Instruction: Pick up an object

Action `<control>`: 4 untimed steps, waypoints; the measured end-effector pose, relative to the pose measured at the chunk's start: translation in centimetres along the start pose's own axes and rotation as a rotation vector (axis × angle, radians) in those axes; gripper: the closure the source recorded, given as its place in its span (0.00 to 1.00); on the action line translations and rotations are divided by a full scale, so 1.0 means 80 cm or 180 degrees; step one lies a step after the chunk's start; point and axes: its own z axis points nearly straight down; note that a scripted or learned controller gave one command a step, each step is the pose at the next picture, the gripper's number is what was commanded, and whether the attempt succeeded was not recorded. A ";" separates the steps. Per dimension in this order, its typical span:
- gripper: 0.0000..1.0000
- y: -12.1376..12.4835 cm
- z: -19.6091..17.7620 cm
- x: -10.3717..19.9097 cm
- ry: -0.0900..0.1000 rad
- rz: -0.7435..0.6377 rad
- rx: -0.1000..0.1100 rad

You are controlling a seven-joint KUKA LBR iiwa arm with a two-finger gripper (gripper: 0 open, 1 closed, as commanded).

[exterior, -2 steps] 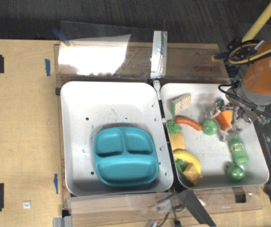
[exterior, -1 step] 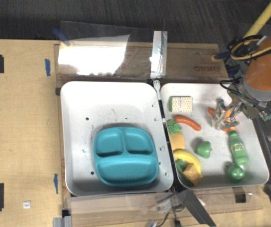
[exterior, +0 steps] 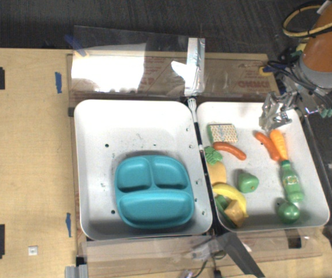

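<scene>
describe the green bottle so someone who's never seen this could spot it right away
Look in the right-hand white bin, along its right wall. Below the orange carrot lies the green bottle, pointing down toward a round green fruit. It is the long green item with a pale label.

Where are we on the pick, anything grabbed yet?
Nothing is lifted yet. The gripper sits over the right white bin's far corner, just above the orange toy carrot, which lies on the bin floor. No object shows between its fingers. The descent, grasp and lift are all left.
</scene>
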 end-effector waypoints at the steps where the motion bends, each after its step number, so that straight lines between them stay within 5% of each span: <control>1: 0.00 0.000 0.005 0.002 0.0018 0.0003 -0.0010; 2: 0.00 -0.039 0.124 0.028 0.0007 0.0245 0.0001; 3: 0.00 0.008 0.125 0.062 0.0020 0.0387 -0.0006; 4: 1.00 0.007 0.107 0.056 -0.0027 0.0384 0.0016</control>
